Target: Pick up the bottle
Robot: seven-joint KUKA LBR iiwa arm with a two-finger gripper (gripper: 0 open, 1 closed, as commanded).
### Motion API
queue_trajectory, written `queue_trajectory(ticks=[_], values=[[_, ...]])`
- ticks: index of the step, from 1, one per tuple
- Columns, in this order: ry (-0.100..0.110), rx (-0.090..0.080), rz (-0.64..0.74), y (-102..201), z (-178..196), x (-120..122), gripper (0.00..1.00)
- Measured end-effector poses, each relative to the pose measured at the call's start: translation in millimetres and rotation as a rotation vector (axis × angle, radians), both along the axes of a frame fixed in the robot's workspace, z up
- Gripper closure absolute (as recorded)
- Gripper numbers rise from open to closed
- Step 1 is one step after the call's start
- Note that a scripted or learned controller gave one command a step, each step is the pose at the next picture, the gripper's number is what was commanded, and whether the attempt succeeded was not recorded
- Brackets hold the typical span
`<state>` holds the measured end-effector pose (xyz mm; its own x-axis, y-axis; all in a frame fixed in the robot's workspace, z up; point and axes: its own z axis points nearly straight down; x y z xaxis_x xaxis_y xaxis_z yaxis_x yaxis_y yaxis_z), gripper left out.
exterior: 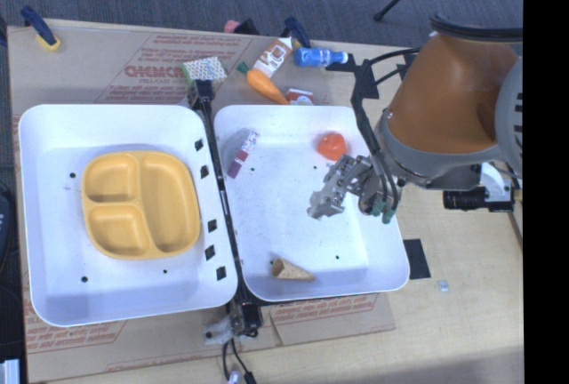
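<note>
Hanging the claw (327, 198) low over the right-hand part of the right bin (391, 271), with nothing seen caught in it. Not managing to tell from this slant whether it is standing apart or together.

Taking the small bottle (242, 151) as the target: lying on its side on the floor of that same bin, just beside the left wall, dark end pointing toward the near side, well apart from the claw. Judging the step in hand as the approach, with the grasp not yet begun.

Probably needing to travel left across the bin, staying above the floor and passing clear of the orange-red lump (332, 144) sitting near the claw toward the far side. Likely wanting to turn the wrist, closing across the bottle's short width rather than along its length.

Guarding against the bin wall, so close there as to be leaving little room on that side. Favouring a descent centred on the body or slightly toward the open side. Coming down slowly, since a round bottle is apt to roll at a glancing touch.

Ignoring the tan wedge (292, 269) near the front wall, the yellow divided plate (140, 202) in the left bin (36, 222), and the blue bottle (318, 58) out on the surface (462, 302) behind the bins.
</note>
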<state>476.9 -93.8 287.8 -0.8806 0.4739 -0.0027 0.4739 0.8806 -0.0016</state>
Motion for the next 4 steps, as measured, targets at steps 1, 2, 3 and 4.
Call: queue_trajectory(ticks=[1,2,3,4], values=[[0.004,0.003,-0.131,-1.7,-137.2,-1.2,1.00],[0.003,0.002,-0.171,-72.7,-89.2,-0.5,1.00],[0.005,0.004,0.015,-72.8,-136.6,-0.6,1.00],[0.000,0.001,-0.248,-85.3,-32.7,0.1,1.00]])
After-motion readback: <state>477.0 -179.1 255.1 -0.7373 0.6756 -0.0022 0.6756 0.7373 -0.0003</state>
